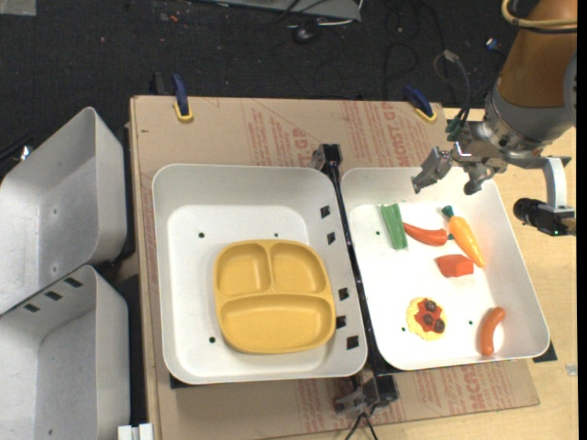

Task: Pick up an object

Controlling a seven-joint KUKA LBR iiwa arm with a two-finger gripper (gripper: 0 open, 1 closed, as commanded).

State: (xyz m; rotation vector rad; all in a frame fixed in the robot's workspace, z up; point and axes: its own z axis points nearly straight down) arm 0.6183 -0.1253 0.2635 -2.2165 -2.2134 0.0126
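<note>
My gripper (453, 173) hangs open above the far edge of the right bin (523, 273), with nothing between its fingers. Below it in that bin lie a green stick (393, 225), a curved orange-red pepper (426, 235), a carrot (465, 236) with a green top, a red block (454, 265), a small round pizza (426, 318) and a sausage (491, 330). The carrot's top lies closest to the gripper, just below its right finger.
The left bin (174, 246) holds a yellow divided plate (272, 295). Two white tubs (55, 209) stand off the bench at the left. A black divider with clips (341, 236) runs between the bins. Blue clamps (182, 99) hold the board's far edge.
</note>
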